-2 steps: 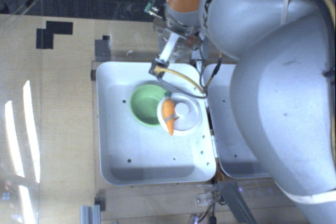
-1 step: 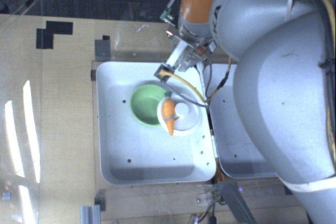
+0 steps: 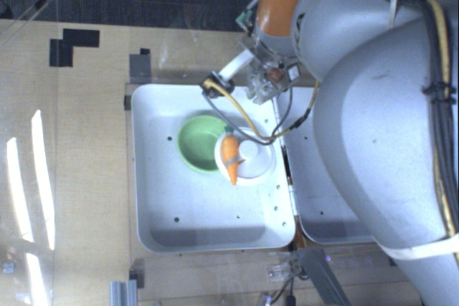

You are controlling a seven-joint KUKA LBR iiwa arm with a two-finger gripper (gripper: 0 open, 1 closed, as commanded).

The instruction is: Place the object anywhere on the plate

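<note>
An orange carrot-shaped object (image 3: pixel 229 156) lies in the left bin (image 3: pixel 165 218). It rests across the left rim of a small white plate (image 3: pixel 257 158), where that plate meets a green plate (image 3: pixel 199 142). My gripper (image 3: pixel 263 87) hangs above the bin's far right corner, apart from the carrot and above and behind the white plate. A yellow and black cable (image 3: pixel 237 107) loops from the wrist down over the plates.
The right bin (image 3: pixel 323 211) sits beside the left one and is largely covered by the grey arm (image 3: pixel 380 118). The left and front parts of the left bin floor are bare white. Black markers (image 3: pixel 72 45) lie on the wooden bench at far left.
</note>
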